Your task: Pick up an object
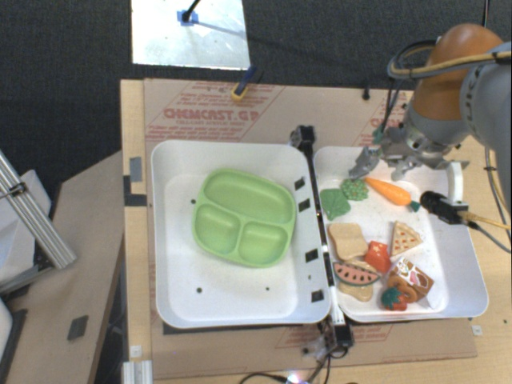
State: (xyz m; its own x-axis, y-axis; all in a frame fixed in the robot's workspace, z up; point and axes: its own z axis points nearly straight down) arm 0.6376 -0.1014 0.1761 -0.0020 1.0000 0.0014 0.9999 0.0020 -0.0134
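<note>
I see the arm [460,70] bent in from three o'clock, end effector [382,161] spread open, gripping nothing, above the carrot [390,190] in the right bin [464,274].

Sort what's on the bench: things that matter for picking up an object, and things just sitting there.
Job:
grey two-finger tool
orange toy carrot
green toy broccoli
toy pizza slice
toy watermelon slice
right white bin

Lying about:
green divided plastic plate
left white bin

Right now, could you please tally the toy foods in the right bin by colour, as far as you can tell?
Green: 2, broccoli, leafy piece
Orange: 1, carrot
Tan: 1, bread slice
Red: 1, tomato
Mixed colours: 4, pizza slice, watermelon slice, and two I cannot identify
Total: 9
</note>
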